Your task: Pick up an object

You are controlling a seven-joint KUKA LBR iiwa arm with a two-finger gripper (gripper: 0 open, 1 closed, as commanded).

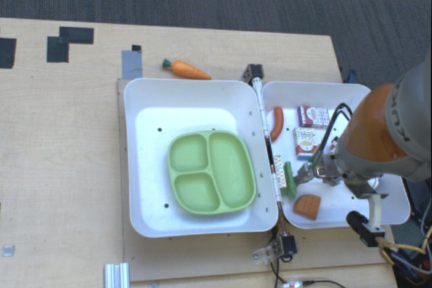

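The camera view looked down on a wooden table (67, 145) carrying two white bins side by side. The left bin (145, 165) held a green divided plate (211, 172) with three compartments, lying flat near its middle. The right bin (337, 88) held several small things: a red sausage (277, 123) near its left wall, a red and white box (312, 116) toward the far side, a second small box (306, 141) just in front of it, a green piece (289, 179) lying along the left wall, and an orange-brown block (307, 206) near the front. A toy carrot (187, 69) lay on the table beyond the left bin, well apart from everything in the bins. The arm (395, 125), grey with its orange band, reached in from the right and hung over the right bin. The hand (309, 172) sat low between the second box and the orange-brown block, just beside the green piece; whether it was open or closed could not be told, and nothing was seen gripped in it.
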